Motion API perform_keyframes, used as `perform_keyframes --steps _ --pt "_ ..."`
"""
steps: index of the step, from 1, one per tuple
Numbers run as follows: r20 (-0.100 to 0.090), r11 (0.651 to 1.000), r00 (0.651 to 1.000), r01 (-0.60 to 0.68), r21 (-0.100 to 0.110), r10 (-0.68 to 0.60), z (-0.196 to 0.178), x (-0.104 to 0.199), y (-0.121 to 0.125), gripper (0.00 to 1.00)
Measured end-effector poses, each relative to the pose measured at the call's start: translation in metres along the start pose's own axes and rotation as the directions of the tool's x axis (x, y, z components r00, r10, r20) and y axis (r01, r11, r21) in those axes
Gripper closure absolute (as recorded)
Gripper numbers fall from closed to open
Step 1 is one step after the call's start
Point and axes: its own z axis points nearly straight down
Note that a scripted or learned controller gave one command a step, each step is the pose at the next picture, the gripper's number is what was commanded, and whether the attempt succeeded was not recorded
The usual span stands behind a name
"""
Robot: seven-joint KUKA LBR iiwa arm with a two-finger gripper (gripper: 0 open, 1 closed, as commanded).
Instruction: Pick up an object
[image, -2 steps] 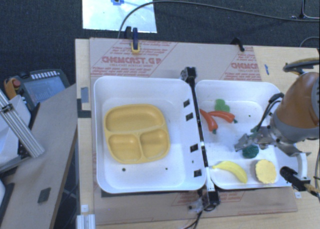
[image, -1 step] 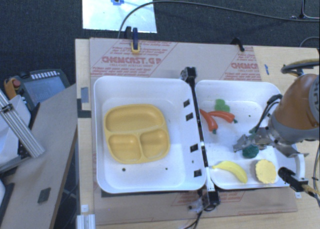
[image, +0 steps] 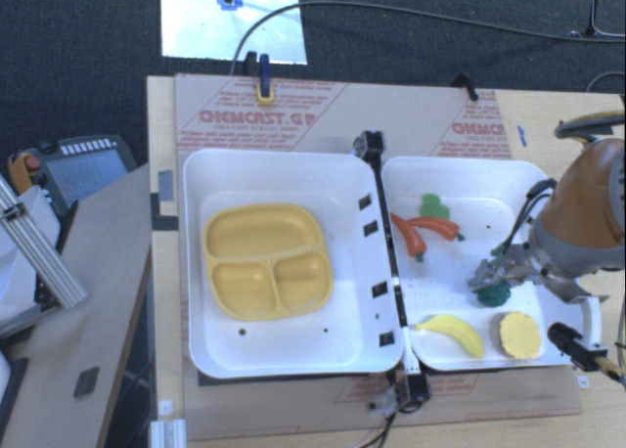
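The arm [image: 587,211] is reaching in from the right and is hanging low over the right bin [image: 460,174]. The gripper [image: 492,278] is sitting right at a small dark-green item [image: 495,291], which is lying just under and slightly toward the near rim from the metal tip. Whether that tip is spread, pressed together or pinching the item is something I cannot tell, since the parts are blurring into each other. The other pickable things are lying well apart from it: a banana [image: 454,333] and a round yellow slice [image: 519,335] toward the near rim, 2 red peppers [image: 423,229] and a green leaf [image: 433,206] farther in. A yellow tray [image: 266,260] is resting in the left bin [image: 284,170]
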Motion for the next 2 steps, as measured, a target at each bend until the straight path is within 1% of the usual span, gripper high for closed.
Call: perform_keyframes --steps 1,2 --pt "0.001 1.0 1.0 0.004 -0.001 -0.004 -0.049 0.008 0.006 1.0" --pt "0.001 1.0 1.0 0.004 -0.002 -0.004 -0.102 0.008 0.008 1.0"
